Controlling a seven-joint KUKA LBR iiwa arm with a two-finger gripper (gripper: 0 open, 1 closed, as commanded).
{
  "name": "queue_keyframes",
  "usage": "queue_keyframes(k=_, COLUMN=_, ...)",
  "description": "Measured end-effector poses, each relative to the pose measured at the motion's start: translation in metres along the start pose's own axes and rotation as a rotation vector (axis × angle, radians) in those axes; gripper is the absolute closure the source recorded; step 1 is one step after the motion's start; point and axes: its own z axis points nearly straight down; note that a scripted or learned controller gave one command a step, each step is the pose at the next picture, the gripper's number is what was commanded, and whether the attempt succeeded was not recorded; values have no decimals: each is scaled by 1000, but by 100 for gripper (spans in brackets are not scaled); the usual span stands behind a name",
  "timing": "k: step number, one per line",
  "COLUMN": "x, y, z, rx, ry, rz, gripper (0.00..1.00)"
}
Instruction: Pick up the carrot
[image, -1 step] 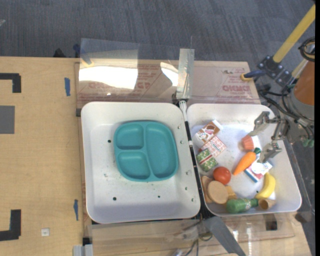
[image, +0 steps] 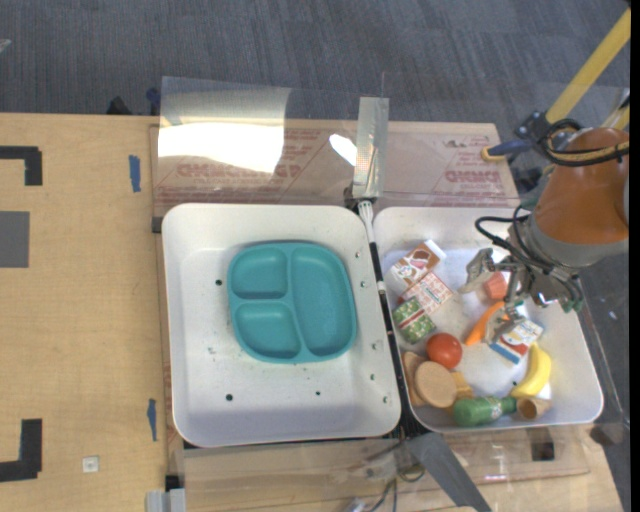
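Carrot, a small slim orange plastic piece (image: 481, 325), lies in the right white bin (image: 590, 385) among toy food, not lifted yet. Arm reaches in from the right; hand (image: 520, 285) sits low just above and right of it. Can't tell the hand's state, probably about to grasp.

Carrot (image: 482, 325): small, orange, slim and tapered, likely a toy. Lies in the right-hand bin (image: 590, 375), roughly at its middle. Set on a slant, upper end toward the far right, lower end toward the near left. Lower tip sits just beside a red tomato (image: 445, 350). A white carton (image: 513, 338) lies just to its right; small printed boxes (image: 420, 290) lie to its left. Upper end partly hidden under the gripper (image: 520, 290), so its full length cannot be told.
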Motion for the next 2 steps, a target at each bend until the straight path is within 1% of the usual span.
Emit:
queue_keyframes(k=1, x=17, y=37, z=9, rx=0, ry=-1, rz=29, gripper=0)
queue_keyframes(k=2, x=13, y=38, z=-5, rx=2, ry=-13, rz=27, gripper=100)
